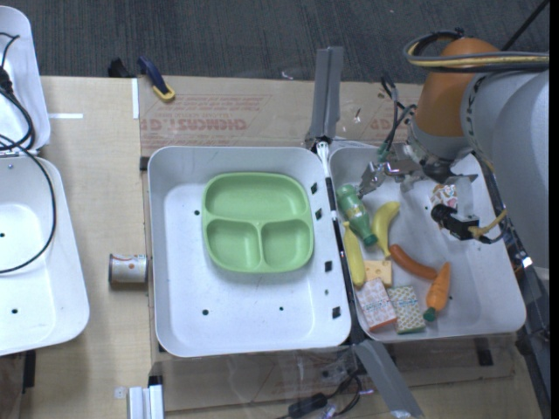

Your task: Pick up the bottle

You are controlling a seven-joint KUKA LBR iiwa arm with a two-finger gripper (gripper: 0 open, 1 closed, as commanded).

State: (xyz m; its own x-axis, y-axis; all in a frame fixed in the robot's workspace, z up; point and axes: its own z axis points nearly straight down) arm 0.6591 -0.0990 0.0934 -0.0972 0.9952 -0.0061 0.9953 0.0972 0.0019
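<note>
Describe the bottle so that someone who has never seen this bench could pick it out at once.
Start at the right bin, the one crowded with toy food. Go to its upper left corner, beside the divider between the bins: the bottle lies there on its side, just left of the pincer. It is the only green item, next to two yellow bananas.

My bench (105, 112) is pale wood, with a cardboard sheet (227, 112) flat across its upper middle. Two white bins sit on it: the left bin (166, 260) mid-frame, the right bin (489, 312) touching it. A small can (127, 269) lies left of them, a blue-yellow clamp (155, 80) near the top.
</note>
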